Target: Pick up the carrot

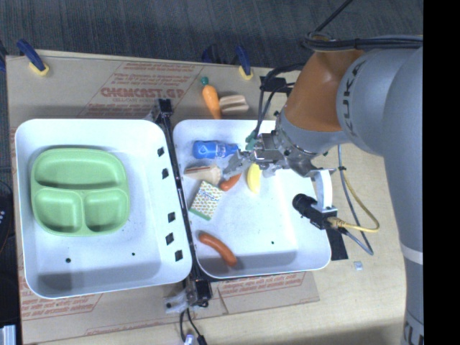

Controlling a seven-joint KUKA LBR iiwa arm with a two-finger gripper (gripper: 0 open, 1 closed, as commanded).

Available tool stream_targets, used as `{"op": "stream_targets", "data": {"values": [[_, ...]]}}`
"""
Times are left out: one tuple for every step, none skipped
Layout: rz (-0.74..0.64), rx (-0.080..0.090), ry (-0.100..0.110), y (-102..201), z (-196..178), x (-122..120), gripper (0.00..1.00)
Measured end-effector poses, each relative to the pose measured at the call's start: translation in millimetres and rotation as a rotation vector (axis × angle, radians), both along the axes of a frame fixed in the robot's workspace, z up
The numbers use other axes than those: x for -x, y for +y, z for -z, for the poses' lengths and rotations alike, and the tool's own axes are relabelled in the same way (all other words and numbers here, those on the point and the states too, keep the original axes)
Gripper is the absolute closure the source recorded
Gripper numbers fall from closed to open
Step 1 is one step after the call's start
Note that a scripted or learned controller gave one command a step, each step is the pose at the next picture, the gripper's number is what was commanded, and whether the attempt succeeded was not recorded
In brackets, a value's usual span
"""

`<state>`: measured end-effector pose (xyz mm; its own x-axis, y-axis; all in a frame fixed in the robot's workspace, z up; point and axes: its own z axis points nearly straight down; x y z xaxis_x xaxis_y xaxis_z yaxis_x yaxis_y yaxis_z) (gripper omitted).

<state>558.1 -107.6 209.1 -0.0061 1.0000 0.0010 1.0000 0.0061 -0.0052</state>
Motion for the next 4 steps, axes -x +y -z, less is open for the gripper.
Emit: {"op": "stream_targets", "data": {"values": [[0.187, 0.002, -0.009, 16, 114, -17, 0.00], [0.224, 0.000, -0.002, 103, 17, -56, 0.00], [0.272, 0.002, 0.003, 89, 18, -52, 0.00], [0.095, 0.002, -0.002, 110, -54, -76, 0.00]]}}
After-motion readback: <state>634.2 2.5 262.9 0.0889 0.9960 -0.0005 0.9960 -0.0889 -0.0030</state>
